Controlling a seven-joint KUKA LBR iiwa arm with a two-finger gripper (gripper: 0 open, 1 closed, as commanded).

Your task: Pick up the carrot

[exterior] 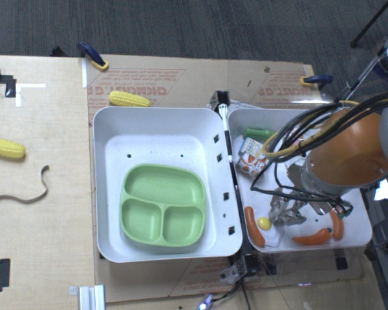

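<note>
Nearest, low in the right bin [355,237], a carrot [312,237] is seen just right of the gripper [286,214], whose grip cannot be told. Approach is judged underway; a rightward shift is needed.

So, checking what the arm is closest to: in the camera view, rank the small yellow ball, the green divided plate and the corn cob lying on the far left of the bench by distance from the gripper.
1. Yellow ball, just left of the gripper, right bin.
2. Green plate, left bin.
3. Corn cob, far-left bench.
</note>
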